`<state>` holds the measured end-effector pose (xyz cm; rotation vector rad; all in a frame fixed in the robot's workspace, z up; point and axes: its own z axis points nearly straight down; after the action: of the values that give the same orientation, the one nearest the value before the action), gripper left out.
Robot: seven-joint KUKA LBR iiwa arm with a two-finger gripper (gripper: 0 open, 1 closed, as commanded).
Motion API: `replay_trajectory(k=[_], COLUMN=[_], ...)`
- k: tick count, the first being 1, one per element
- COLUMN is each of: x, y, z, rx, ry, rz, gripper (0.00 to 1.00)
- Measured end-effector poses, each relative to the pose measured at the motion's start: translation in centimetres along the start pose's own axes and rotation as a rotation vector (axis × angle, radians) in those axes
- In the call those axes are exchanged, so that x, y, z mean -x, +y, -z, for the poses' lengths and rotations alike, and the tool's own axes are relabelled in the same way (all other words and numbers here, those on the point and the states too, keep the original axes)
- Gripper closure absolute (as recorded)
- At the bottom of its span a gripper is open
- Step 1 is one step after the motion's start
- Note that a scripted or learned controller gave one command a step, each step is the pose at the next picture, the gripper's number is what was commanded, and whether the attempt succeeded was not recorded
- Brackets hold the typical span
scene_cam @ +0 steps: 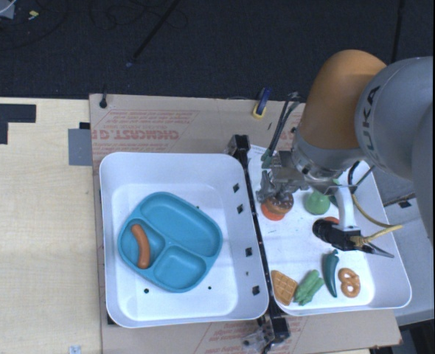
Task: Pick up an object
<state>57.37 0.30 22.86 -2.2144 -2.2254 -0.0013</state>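
Object: a round orange-red toy fruit (276, 210) lies at the far left of the right white bin (394, 290).
Gripper: the two-finger gripper (276, 195) sits directly above it; whether it grips cannot be told.
Neighbours: a green ball (318, 203) just right.
Left bin (122, 175): a blue divided plate (175, 240) carrying an orange sausage (140, 245).

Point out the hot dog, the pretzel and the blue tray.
hot dog (140, 244): camera view, middle of the sausage.
pretzel (349, 282): camera view, centre of its loops.
blue tray (192, 234): camera view, bare floor of its large compartment.
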Motion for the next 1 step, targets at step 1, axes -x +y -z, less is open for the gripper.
replay_trajectory(k=[1], x=[-5.08], y=[0.49], z=[0.8], rx=[-0.001], ry=[0.0], rz=[0.001], gripper=[1.0])
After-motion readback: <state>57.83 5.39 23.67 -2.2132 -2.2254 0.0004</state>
